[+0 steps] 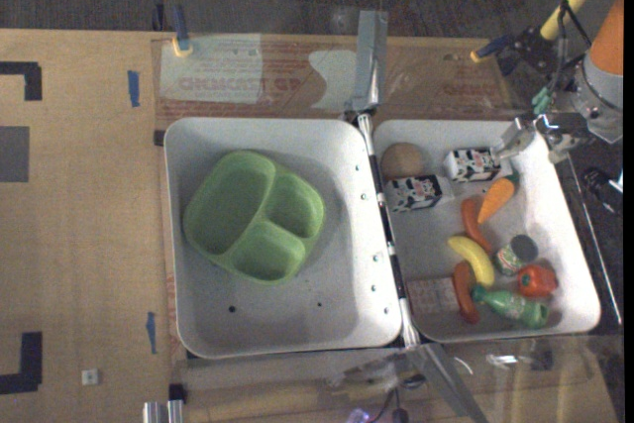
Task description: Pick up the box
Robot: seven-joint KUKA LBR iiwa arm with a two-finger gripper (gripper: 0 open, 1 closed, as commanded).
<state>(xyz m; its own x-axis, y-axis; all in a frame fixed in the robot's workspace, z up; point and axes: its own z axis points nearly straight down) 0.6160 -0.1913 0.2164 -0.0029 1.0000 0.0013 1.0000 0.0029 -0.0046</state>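
Two cow-print boxes sit in the right bin (pixel 584 292); the nearer box (pixel 470 163) looks light, stiff cardboard, best pinched across its flat sides. Gripper (pixel 540 136) hovers just beside it, fingers apparently open, holding nothing.

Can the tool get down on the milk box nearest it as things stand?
Probably yes. The tool sits at the right bin's upper right corner, right beside the cow-print box. Nothing lies on top of that box; the carrot lies just below it and may crowd a finger.
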